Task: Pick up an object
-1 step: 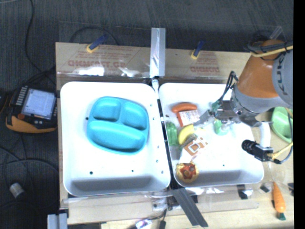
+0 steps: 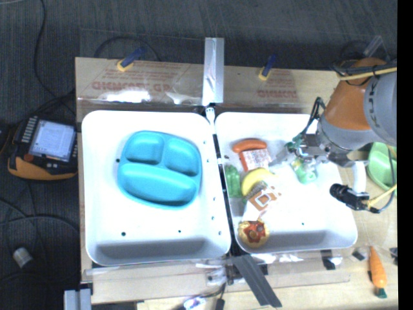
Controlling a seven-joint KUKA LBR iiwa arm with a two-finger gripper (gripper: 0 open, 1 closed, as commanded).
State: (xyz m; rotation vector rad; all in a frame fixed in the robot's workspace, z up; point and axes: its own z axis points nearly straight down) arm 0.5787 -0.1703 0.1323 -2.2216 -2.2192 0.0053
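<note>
My gripper (image 2: 302, 155) hangs over the upper right part of the right bin (image 2: 322, 228), with the arm coming in from the right. A small pale green thing (image 2: 304, 172) sits right at the gripper's tip; whether it is gripped is unclear. To the left lie an orange-red packet (image 2: 250, 148), a yellow banana-like piece (image 2: 253, 179), a green item (image 2: 232, 179) against the divider, a white and orange card (image 2: 264, 197), and a round reddish fruit (image 2: 253, 232) near the front wall.
A blue sectioned tray (image 2: 160, 168) lies in the left bin (image 2: 103, 231). Outside the bins at the right are a light green object (image 2: 382, 163) and an orange carrot-like thing (image 2: 377, 273). A handheld screen device (image 2: 46, 144) rests on the floor at left.
</note>
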